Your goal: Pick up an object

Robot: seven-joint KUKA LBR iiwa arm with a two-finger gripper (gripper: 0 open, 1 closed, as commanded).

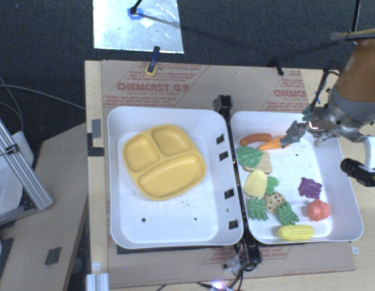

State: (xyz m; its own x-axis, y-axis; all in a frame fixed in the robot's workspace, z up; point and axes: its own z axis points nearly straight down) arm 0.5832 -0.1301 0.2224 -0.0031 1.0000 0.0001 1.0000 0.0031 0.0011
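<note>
Hovering over the right bin, gripper just beside the toy carrot and sausage (jaws' state impossible to tell). Risk of snagging both crowded toys, or slipping off the carrot's taper.

Two white bins sit side by side on one table. The left bin holds one yellow tray with three compartments. The right bin holds ten toy foods: one sausage, one carrot, one green leaf, one yellow wedge, one purple grape bunch, one red tomato, one corn cob, one spotted cracker, and two green leafy pieces.
</note>
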